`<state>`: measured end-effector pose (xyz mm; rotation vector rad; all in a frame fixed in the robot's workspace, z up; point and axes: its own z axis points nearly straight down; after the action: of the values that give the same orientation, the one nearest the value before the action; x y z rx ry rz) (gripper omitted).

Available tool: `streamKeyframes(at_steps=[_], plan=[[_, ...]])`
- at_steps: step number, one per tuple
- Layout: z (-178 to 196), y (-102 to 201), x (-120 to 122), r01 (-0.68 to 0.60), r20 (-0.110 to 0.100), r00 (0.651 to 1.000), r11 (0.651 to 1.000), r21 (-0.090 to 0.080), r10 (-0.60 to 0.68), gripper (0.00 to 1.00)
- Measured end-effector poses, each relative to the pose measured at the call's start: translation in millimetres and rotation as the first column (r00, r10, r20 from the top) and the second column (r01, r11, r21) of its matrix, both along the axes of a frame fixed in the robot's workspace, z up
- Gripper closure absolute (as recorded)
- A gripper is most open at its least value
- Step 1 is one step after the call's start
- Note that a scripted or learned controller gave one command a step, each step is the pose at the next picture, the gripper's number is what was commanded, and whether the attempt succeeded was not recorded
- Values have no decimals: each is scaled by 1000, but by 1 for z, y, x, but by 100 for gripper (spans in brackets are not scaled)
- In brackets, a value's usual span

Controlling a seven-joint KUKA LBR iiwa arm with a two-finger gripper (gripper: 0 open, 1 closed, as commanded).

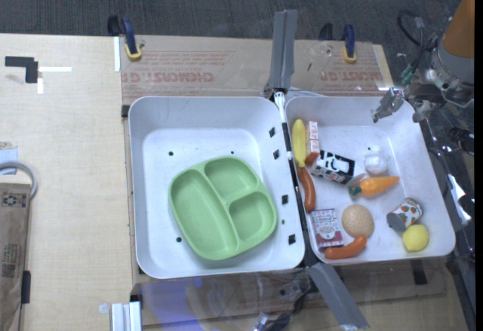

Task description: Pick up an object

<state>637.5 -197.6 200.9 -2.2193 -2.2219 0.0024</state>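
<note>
The right bin (411, 133) holds several small items. Along its left wall lie a yellow banana (299, 141) and a reddish sausage (306, 188). A black and white carton (332, 165), a white ball (375, 164) and an orange carrot (375, 185) sit mid-bin. Toward the front are a tan egg-shaped ball (358, 219), a red packet (325, 225), a second sausage (346, 248), a small can (405, 213) and a yellow lemon (415, 237). My gripper (387, 105) hangs over the bin's far right corner, above and apart from all of them, with nothing seen in it.
The left bin (151, 141) carries a green divided plate (221, 206). A grey divider post (283, 50) stands between the bins at the back. Two clamps (132, 47) (349, 47) hold the cardboard behind. Cables and a stand sit at the right.
</note>
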Motion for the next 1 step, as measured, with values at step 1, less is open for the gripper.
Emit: streamKeyframes(at_steps=[1], plan=[[-43, -25, -74, -202, 1, 979, 979, 0, 202, 0]])
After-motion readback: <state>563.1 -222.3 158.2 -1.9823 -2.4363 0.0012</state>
